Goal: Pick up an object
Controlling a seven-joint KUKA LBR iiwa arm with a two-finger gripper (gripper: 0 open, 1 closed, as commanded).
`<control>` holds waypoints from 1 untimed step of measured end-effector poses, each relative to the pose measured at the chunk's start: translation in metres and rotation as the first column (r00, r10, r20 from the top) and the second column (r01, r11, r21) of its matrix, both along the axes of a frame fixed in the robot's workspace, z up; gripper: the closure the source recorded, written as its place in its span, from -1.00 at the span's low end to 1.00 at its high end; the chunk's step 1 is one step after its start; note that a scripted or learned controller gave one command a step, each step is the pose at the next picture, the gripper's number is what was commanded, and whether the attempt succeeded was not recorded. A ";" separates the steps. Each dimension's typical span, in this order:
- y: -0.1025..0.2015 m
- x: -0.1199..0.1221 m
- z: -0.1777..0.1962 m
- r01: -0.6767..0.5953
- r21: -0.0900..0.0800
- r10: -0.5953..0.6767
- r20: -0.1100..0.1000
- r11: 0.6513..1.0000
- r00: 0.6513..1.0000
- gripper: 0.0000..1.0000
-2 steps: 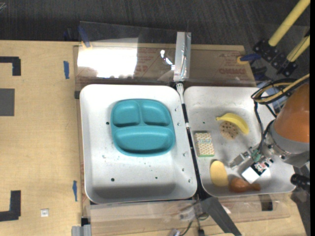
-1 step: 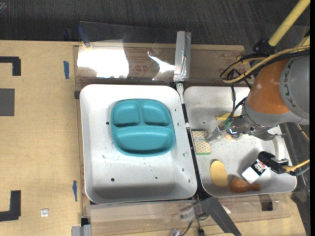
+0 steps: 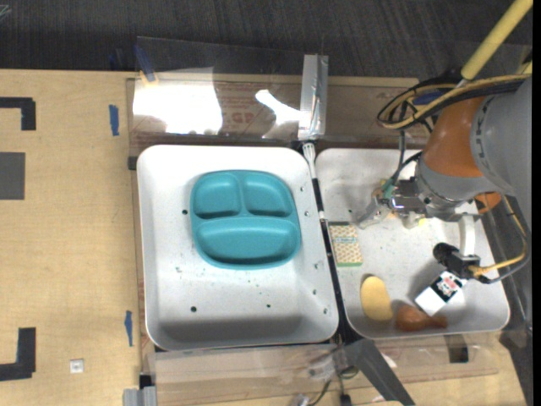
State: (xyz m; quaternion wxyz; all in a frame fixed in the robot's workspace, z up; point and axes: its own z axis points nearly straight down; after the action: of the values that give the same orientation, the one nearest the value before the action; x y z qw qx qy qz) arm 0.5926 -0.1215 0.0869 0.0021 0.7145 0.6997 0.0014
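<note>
Two shallow white bins sit side by side on the pale wooden surface (image 3: 68, 227). The left bin (image 3: 161, 252) holds a teal divided plate (image 3: 245, 218), lying flat near its middle with two small compartments at the far side and one long one at the near side.

The right bin (image 3: 397, 256) holds the smaller things. A small patterned card (image 3: 345, 246) lies flat just beside the bin's left wall. Nearer the front edge lies a yellow oval thing (image 3: 376, 298), and just to its right, close to touching it, a brown rounded thing (image 3: 412, 316) sits against the front wall. What these two are is too small to tell.

The grey arm (image 3: 499, 142) reaches in from the right, its orange band (image 3: 452, 138) above the back right corner of the right bin. The gripper (image 3: 372, 214) points leftward over the back half of that bin — above and a little to the right of the patterned card, well apart from the yellow and brown things. Whether it is spread or pressed together cannot be told from this slant; the metal parts blur into one another. The card, the yellow thing, the brown thing and the plate all rest on the bin floors.
</note>
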 end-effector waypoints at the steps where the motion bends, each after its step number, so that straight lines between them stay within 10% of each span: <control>1: 0.009 0.070 -0.001 -0.274 0.008 0.274 -0.024 0.962 0.962 -1.00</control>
State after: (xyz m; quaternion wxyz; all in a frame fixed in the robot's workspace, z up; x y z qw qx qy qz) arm 0.6629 -0.1128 0.0859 -0.0083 0.6109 0.7916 -0.0057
